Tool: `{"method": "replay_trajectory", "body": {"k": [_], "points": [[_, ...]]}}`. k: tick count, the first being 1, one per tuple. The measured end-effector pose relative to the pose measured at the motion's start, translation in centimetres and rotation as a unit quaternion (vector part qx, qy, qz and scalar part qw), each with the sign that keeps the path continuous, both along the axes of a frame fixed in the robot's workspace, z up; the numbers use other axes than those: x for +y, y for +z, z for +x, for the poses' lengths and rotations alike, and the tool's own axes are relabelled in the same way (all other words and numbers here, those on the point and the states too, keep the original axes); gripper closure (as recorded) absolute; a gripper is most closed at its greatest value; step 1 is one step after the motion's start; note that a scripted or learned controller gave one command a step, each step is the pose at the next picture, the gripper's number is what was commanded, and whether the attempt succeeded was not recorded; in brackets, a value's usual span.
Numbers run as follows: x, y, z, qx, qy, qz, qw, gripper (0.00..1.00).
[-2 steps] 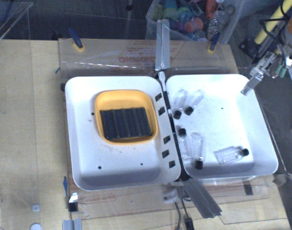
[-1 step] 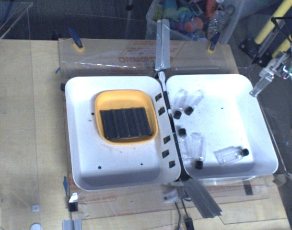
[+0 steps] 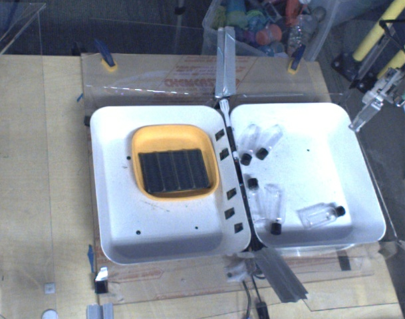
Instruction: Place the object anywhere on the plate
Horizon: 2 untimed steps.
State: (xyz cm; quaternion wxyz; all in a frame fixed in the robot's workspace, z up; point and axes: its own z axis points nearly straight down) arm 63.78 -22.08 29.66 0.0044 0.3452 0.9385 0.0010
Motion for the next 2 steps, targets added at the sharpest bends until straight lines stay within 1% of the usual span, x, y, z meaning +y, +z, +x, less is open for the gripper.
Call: {"method": "replay_trajectory", "body": {"k": [1, 2], "points": [[0.1, 1.2, 0.2, -0.004, 0.000, -0.0001, 1.0000, 1.00], [0.0, -1.3, 2.1, 0.000, 0.105, -0.0012, 0.9945, 1.00]]}}
